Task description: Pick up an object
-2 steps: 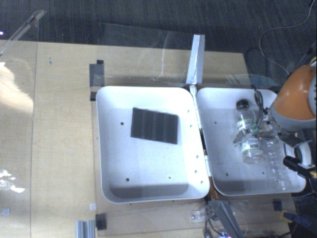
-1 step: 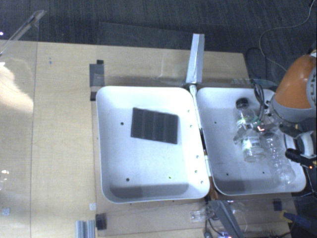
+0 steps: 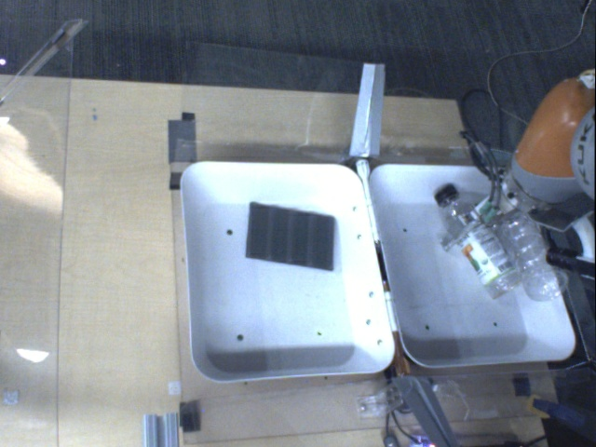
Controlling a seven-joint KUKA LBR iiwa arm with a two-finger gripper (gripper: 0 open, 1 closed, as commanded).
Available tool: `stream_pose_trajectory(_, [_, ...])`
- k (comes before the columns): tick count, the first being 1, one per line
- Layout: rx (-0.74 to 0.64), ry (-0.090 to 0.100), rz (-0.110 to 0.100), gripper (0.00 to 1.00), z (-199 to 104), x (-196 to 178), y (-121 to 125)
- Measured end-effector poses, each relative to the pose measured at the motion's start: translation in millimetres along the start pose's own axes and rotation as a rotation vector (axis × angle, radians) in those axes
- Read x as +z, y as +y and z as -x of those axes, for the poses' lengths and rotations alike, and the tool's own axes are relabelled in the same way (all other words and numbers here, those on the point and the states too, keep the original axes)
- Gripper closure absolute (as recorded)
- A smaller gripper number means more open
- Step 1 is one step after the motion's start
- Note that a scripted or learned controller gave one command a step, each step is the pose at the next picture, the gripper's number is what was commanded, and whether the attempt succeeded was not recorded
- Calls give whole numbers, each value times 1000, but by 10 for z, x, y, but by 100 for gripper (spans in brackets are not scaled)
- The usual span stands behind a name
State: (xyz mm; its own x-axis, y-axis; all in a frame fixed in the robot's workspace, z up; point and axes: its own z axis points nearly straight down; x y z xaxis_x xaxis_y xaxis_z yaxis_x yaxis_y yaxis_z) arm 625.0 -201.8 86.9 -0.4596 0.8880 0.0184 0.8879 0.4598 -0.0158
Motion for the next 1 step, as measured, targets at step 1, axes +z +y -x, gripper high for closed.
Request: stream_pose_trajectory(1, [-128,-22,18,0,88,-437,132])
